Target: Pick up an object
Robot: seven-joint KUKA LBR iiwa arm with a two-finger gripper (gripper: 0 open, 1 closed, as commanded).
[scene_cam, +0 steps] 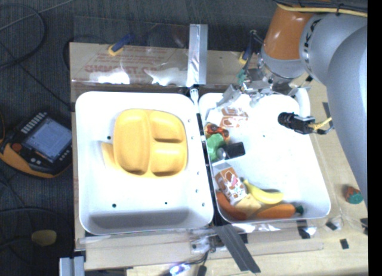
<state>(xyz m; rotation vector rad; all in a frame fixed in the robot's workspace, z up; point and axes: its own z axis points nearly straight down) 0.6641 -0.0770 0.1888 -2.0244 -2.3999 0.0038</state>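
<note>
the grey arm (334, 42) reached in from the right, its orange band (289, 21) above the wrist, and the gripper (248, 92) hung over the far left corner of the right bin (298, 167). whether the jaws were apart or together could not be told. below the gripper a small printed packet (234, 117) lay flat; its writing was too small to read. a black block (234, 149) and a green piece (214, 146) sat by the bin's left wall. at the near edge a banana (264, 195) lay with its long axis left to right, a carrot (276, 211) beside it pointing the same way, and a small carton (231, 186) tilted next to them. the left bin (95, 209) held a yellow divided tray (149, 141). a handheld controller (39, 143) lay on the floor left of the desk (346, 233).
</note>
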